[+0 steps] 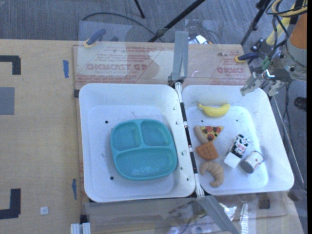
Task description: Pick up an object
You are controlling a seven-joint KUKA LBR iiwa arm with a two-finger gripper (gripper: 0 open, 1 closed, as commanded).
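Nearest the front rim of the right bin (279,179) lies a toy croissant (213,173), and just beside it toward the right stand a small grey-and-white cylinder (251,161) and a cow-patterned milk carton (237,150), the two touching. A step farther in sit an orange waffle square (207,151) and, touching its upper edge, a pizza slice (209,132); a banana (214,109) rests alone near the far wall, with bare white floor around it and down the bin's right side (the roomiest stretch for reaching in). The left bin (92,130) holds one thing, a teal divided plate (143,148) with three compartments, set a little right of centre with open floor on all sides. Beyond the bins a clear sheet (122,65) carries reddish mirrored print that I cannot read with certainty. The gripper (260,82) hangs over the right bin's far right corner, above the rim; whether its fingers are spread or pressed together I cannot tell, and nothing is visible between them.
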